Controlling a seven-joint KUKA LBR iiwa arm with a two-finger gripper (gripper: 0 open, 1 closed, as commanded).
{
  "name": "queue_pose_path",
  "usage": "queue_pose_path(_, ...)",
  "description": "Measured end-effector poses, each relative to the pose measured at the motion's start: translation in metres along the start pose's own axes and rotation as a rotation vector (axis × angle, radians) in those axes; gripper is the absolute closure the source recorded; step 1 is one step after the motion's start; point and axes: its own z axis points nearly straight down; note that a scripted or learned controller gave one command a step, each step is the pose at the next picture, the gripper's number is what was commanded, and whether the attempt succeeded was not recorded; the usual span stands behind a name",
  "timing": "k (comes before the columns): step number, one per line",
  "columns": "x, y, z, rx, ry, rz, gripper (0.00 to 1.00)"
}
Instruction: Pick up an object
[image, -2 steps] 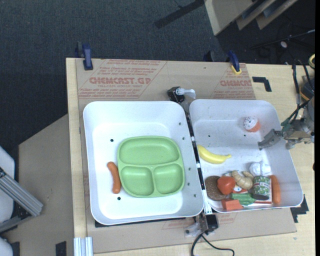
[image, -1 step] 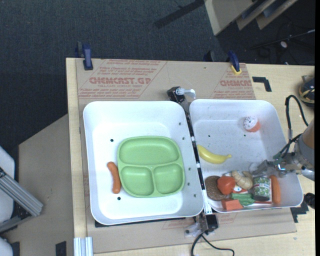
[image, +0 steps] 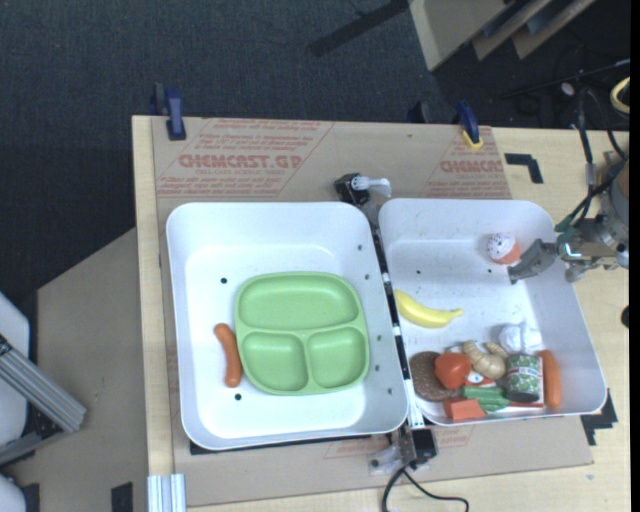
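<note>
- Gripper (image: 527, 262) hangs at the right bin's (image: 570, 330) far edge beside a small ball (image: 497, 246); grip width: cannot tell.
- Banana (image: 425, 311) lies apart mid-bin, easiest to reach.
- Other toys (image: 490, 375) crowd the near corner.

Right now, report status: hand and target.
Hand at right bin's far right edge, nothing seen held. Banana lies free mid-bin. Toy food pile at near corner.

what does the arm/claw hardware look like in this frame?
Little of it is in frame, at the right edge over the right bin. The claw is a dark grey, blunt tip on a boxy grey-and-silver metal body. Dark cables loop above and beside it. No markings are legible at this size.
</note>
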Motion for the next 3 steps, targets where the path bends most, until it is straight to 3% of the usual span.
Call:
queue_pose_path(1, -0.039, 0.092, 0.059, 0.009, 0.0, 0.005, 0.0)
queue_pose_path(2, -0.02, 0.132, 0.11, 0.013, 0.003, 0.005, 0.0)
queue_pose_path(3, -0.034, 0.037, 0.144, 0.023, 0.015, 0.01, 0.0)
